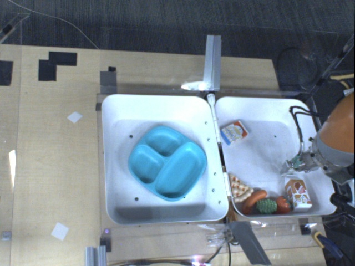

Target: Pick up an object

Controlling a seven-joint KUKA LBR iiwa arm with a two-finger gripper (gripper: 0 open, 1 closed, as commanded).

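Nearest you, along the near edge of the right bin [260, 107], you have a cluster of small toy foods: a waffle-patterned piece [238, 187] at the left, then a sausage [252, 198], a green bumpy piece [267, 205] and a red piece [283, 205], all touching or just beside one another. Just right of them, in the near right corner, a small carton [298, 194] stands with an orange and white label. Farther back in that bin, close to the dividing wall, you see a second small packet [233, 131] lying tilted on its own.

The gripper [295, 164] hangs at the right side of this bin, just beyond the carton; you cannot tell how far apart its fingers are, and nothing is seen in them.

In the left bin [111, 148] sits a blue divided plate [167, 162].
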